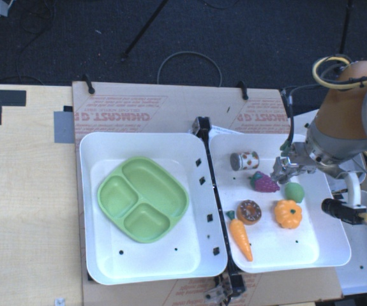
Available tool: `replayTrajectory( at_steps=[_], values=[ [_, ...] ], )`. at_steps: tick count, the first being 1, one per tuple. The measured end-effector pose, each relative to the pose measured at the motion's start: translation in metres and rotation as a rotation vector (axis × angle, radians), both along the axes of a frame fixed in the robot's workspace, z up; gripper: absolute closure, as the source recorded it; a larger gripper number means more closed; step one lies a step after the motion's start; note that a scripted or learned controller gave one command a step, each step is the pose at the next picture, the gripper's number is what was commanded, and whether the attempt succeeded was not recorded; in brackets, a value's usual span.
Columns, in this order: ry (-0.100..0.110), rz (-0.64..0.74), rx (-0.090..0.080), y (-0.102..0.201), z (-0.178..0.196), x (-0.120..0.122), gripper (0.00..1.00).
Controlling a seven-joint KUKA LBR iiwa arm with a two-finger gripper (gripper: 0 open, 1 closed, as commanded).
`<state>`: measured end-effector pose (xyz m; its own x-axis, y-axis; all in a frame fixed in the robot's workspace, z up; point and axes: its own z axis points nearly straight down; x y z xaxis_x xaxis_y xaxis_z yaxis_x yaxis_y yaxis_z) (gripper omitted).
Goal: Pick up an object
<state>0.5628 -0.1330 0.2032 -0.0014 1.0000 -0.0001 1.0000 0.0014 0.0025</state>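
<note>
Camera view, gripper: the gripper sits low over the right bin, at the end of the grey arm that comes in from the right; whether it is released or clenched cannot be told, and nothing is plainly seen grasped in it

Camera view, nearest candidates: the purple grape bunch lies just below and left of the gripper, near or touching it; the green ball lies just below it, slightly right; either looks the likeliest pick

Camera view, other objects: the small can lies on its side to the gripper's left; the orange pumpkin is further below; the doughnut is below and left; the carrot is furthest below, by the divider

Camera view, left bin: the green divided plate rests in the left bin, well apart to the gripper's left

Risk, crowding: grapes and ball lie close together; a descent between them could nudge both aside and grasp neither

Risk, rolling: the ball and the can are round; an off-centre squeeze would likely send them rolling

Risk, shape: the lumpy grapes offer poor flat contact; a slip on lifting seems possible

Writing: the cardboard sheet beneath the bins carries red print, upside down from this camera; it looks like "CHEMCAST GP" but is too blurred to be sure
</note>
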Motion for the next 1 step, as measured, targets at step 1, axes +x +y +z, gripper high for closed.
replayTrajectory(
  at_steps=[1],
  values=[
    [0.0,0.0,0.0,0.0,0.0427,0.003,1.0]
  ],
)
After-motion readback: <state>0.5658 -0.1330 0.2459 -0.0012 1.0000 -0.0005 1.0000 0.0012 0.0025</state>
